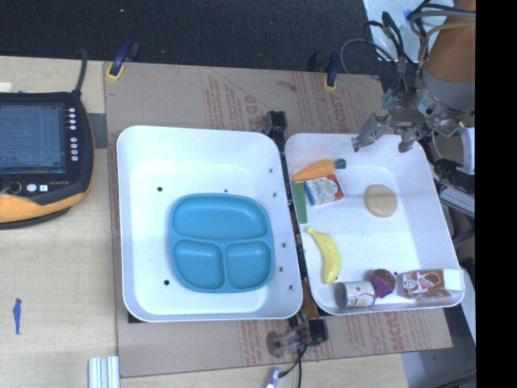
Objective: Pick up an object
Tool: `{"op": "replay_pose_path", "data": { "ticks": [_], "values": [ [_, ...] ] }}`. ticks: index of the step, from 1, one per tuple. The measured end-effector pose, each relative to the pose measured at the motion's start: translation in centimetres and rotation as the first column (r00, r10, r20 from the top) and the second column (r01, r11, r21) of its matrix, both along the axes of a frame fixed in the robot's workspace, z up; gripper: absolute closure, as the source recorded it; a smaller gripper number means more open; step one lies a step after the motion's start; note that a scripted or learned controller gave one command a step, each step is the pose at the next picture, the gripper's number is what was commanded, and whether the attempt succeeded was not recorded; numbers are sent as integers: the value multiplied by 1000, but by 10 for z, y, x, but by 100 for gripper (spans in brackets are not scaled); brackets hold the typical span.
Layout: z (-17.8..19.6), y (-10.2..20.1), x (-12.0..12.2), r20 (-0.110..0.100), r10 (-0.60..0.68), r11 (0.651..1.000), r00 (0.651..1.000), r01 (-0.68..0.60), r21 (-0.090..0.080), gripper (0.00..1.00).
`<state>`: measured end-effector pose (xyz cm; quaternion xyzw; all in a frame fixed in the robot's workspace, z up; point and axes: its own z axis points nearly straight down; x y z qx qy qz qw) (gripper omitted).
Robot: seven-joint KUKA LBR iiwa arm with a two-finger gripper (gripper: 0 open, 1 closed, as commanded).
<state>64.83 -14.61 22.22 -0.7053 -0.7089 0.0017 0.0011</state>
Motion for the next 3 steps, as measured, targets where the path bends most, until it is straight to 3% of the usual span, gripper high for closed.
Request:
{"op": "replay_pose_path", "data": {
  "ticks": [1, 2, 3],
  "values": [
    [-81, 2, -97, -1, 0, 1000, 1000, 0, 0, 0],
    [-131, -66, -41, 1, -4, 1000, 1000, 4, 1, 0],
    [-119, -67, -40, 2, -3, 1000, 1000, 3, 0, 100]
  ]
}}
